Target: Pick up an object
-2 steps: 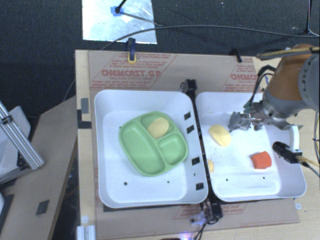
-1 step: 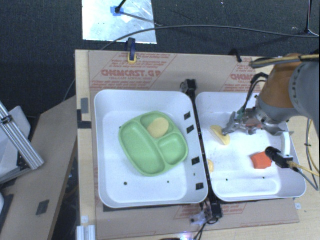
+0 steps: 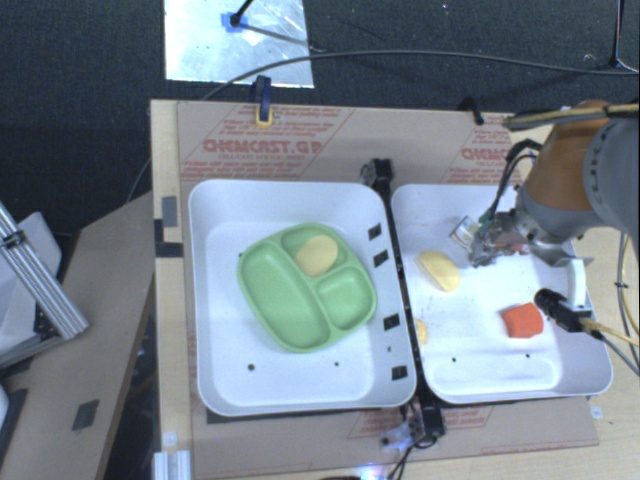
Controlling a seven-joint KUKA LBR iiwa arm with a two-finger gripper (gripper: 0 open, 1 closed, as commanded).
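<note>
Gripper (image 3: 478,238) over right bin (image 3: 500,383) nr yellow piece (image 3: 440,271) (finger state unclear, can't tell)

Smooth, glossy plastic white bins (image 3: 300,388) rest on a matt cardboard-like worktop (image 3: 330,138); in the left bin lies a smooth green plastic plate (image 3: 290,308)

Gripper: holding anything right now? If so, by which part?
Cannot be told. The gripper sits low over the right bin, just right of the pale yellow piece; nothing visibly sits in it, and the piece lies apart from it.
</note>
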